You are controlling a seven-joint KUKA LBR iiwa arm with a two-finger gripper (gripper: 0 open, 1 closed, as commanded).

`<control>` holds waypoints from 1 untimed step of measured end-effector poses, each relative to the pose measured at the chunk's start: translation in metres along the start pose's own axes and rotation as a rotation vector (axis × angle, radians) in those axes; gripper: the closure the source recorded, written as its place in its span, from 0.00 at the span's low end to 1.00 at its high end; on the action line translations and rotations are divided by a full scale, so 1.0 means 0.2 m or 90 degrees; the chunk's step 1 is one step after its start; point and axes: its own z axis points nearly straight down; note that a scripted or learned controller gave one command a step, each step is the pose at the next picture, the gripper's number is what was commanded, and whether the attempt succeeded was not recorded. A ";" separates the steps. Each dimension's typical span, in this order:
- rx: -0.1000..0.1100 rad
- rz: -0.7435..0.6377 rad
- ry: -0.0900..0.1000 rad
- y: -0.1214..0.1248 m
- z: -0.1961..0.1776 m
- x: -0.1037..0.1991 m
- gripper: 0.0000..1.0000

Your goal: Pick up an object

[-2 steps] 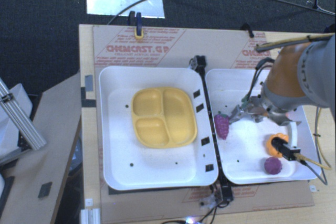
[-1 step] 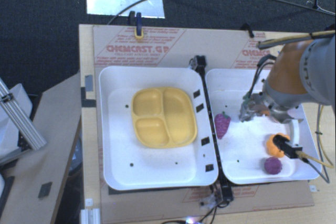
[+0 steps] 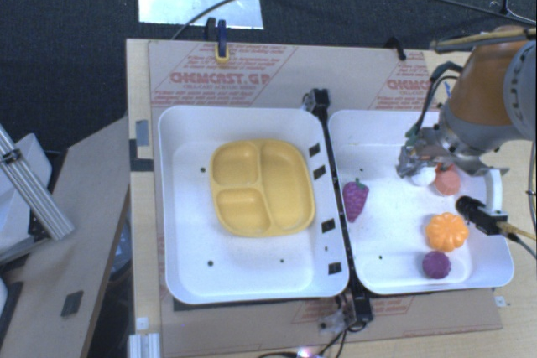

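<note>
From above, the surface carries two white bins side by side: the left bin holds a yellow divided plate, and the right bin holds a purple strawberry-shaped toy near its left wall, an orange pumpkin toy, a small purple ball just below it, and a pinkish-orange round toy beside a small white object. The arm reaches in from the right, and its pincer sits low over the right bin's upper right part, right at the small white object and beside the pinkish toy. I cannot tell whether it is spread or closed, nor whether it grips anything.
</note>
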 end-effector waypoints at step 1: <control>0.000 0.000 0.000 0.01 -0.27 0.00 1.00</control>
